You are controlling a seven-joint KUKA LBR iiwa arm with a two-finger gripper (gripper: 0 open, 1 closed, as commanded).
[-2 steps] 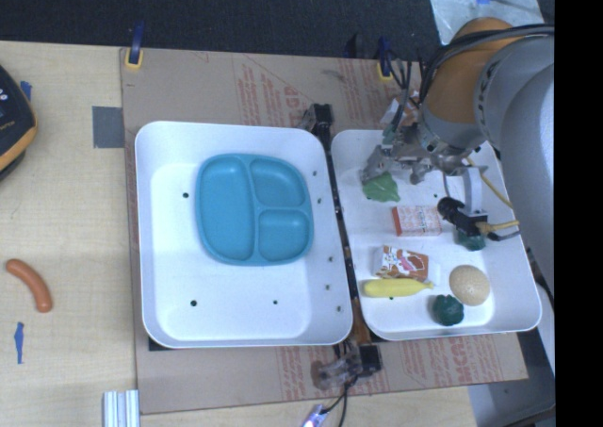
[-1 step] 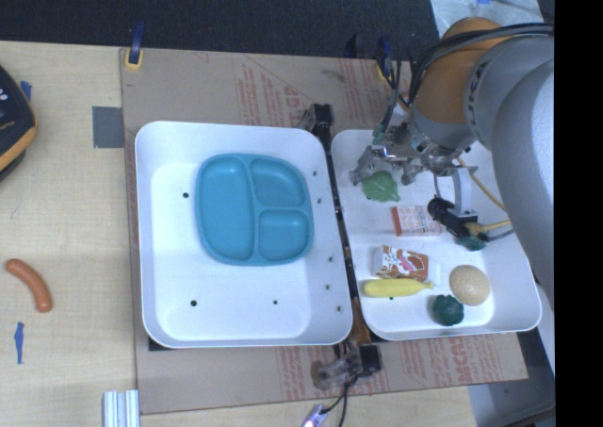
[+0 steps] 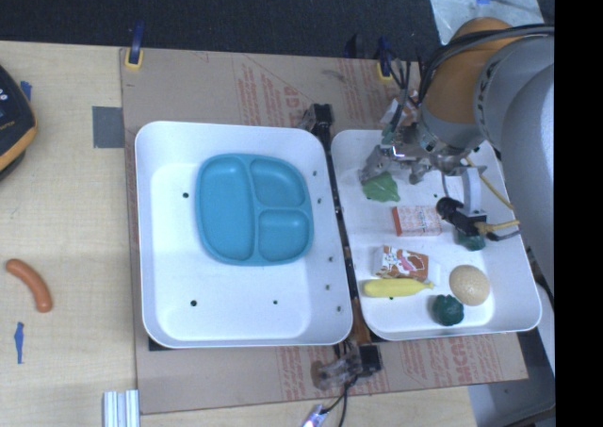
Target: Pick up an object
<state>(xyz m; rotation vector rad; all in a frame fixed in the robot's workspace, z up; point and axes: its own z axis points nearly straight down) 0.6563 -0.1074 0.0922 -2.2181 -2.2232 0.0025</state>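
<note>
End effector (image 3: 394, 159) low in right bin (image 3: 509, 317), just above green leafy piece (image 3: 382, 188) at far-left corner. Finger spread impossible to judge here. Risks: bin wall blocking a finger, thin piece slipping, red packet (image 3: 415, 221) nearby getting nudged.

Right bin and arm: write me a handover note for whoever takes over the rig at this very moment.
End effector: low over the back-left corner of the right bin, just above the green item; grip state unclear.
In that bin: red-and-white packet, snack packet, banana, beige ball, dark green ball.
Left bin: blue divided plate.
Done: nothing seen lifted.
Left: grasp and raise one object.
</note>
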